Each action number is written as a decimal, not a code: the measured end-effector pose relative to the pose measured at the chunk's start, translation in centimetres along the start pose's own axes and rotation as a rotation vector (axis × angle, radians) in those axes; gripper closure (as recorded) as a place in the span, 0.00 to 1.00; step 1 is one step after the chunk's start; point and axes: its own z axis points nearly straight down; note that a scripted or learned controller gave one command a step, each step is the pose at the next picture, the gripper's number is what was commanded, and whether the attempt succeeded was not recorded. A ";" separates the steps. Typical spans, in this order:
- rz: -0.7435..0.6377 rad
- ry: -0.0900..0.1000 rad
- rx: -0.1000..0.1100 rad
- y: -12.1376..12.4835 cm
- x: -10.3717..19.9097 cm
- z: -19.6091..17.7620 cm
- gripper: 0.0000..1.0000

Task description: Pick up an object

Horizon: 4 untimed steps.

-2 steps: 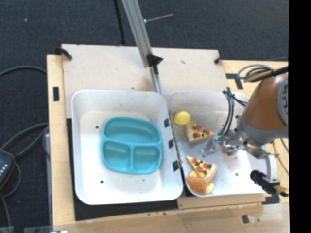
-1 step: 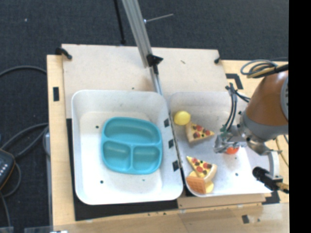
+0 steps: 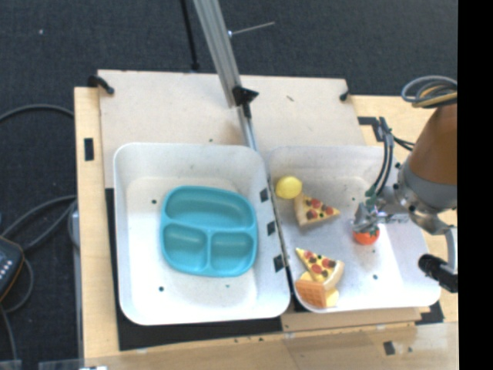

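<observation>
A small red-orange ball [image 3: 367, 236] lies directly under the claw [image 3: 367, 220].

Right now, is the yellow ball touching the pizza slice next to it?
Apart. The camera view shows white bin floor between the yellow ball and the pizza slice.

Robotics lab: plywood bench [image 3: 216, 106] on dark carpet, aluminium camera mast [image 3: 216, 33], loose cables [image 3: 31, 122], two white bins [image 3: 131, 176] holding toy food.

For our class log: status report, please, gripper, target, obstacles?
Gripper low over red-orange toy, right bin. Grasp unconfirmed. Pizza slice apart, alongside.
</observation>
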 end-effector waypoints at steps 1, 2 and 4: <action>-0.005 0.000 0.000 0.9 -0.6 -4.8 1.00; -0.006 0.000 0.001 1.1 -0.8 -9.0 1.00; -0.011 0.004 0.007 2.4 10.8 -6.0 1.00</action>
